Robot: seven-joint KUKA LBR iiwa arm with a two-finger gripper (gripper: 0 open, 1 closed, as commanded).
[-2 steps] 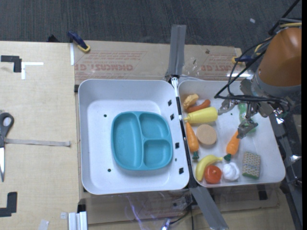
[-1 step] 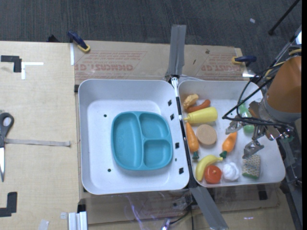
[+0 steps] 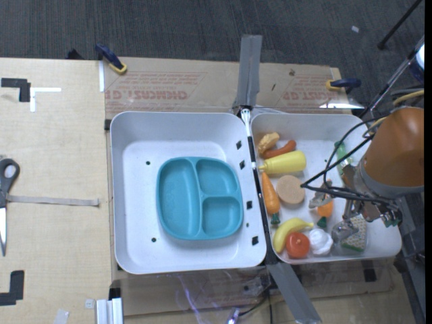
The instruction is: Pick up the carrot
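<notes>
I see the carrot (image 3: 270, 194) lying in the right bin (image 3: 317, 121), close against that bin's left wall, about midway along it. It lies lengthwise along the wall, its narrower end toward the far edge. A round tan disc (image 3: 291, 189) sits just beside it on the right, and a yellow bottle-shaped toy (image 3: 284, 163) lies across the bin just beyond the carrot's far end. Further toward the far-left corner of the right bin I make out a small tan piece (image 3: 268, 140) and a red-orange sausage-like piece (image 3: 286, 147).

Toward the near edge of the right bin there is a banana (image 3: 289, 229), a red tomato (image 3: 298, 244) touching it, and a whitish lump (image 3: 320, 241) just beside the tomato. A small orange piece (image 3: 325, 209) lies near the middle of the bin.

The arm's orange band (image 3: 399, 147) hangs over the right side of the right bin, with cables looping off it. Below it the gripper (image 3: 345, 229) sits low over the near-right part of that bin, by a green-edged item (image 3: 358, 238), well apart from the carrot. From here I cannot tell how the claw stands; the wrist hardware and clutter hide it, and I see nothing clearly gripped.

The left bin (image 3: 128, 181) holds a teal divided plate (image 3: 200, 198) with three compartments, set around the bin's middle. Out on the bench's left edge, scissors (image 3: 5, 194) lie flat.
</notes>
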